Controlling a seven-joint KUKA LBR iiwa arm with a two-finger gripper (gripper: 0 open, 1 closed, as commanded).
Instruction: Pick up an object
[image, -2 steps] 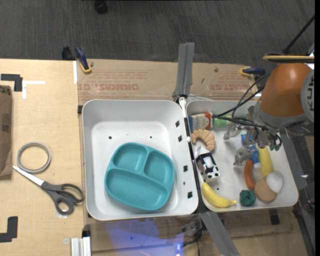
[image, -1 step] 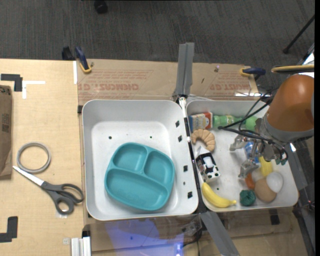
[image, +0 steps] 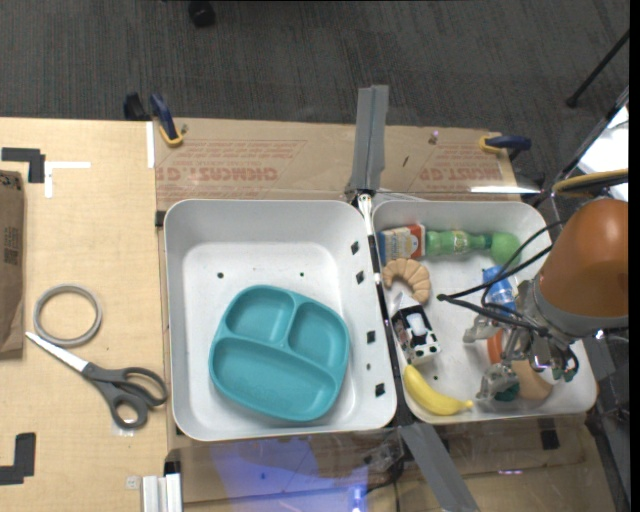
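Scissors and tape roll lie on my wooden bench; gripper, perhaps among clutter, grip state I cannot tell.

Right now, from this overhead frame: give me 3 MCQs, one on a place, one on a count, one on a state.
1. Where does the teal divided plate lie?
A. in the left bin
B. in the right bin
C. on the bench by the scissors

2. How many compartments does the teal divided plate have?
A. two
B. three
C. five

3. How does the green bottle rest?
A. upright
B. on its side
C. leaning on the banana

Key:
1 A: the plate sits on the floor of the left bin.
2 B: ridges split it into two small sections and one long one.
3 B: it lies lengthwise along the far wall of the right bin, well away from the banana.
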